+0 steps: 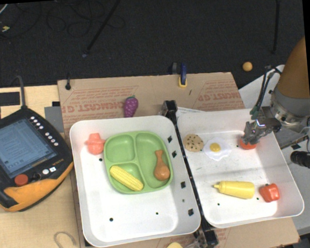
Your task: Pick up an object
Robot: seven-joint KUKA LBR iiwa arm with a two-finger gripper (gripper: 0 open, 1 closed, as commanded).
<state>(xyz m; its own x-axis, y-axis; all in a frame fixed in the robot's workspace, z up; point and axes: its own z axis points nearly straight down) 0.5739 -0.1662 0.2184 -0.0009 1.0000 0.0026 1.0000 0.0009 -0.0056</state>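
The pincer (250, 137) was low in the right bin (291, 203), right on top of a small red round toy (248, 145) by the far wall. I could not tell if it was gripping the toy or not. To its left lay a fried egg (216, 149) and a cookie (194, 142). Nearer the camera from it lay a yellow mustard bottle (235, 189) and a red pepper (269, 193). The grab step looked under way. Next, it likely needed a firm squeeze on the red toy, then a straight lift
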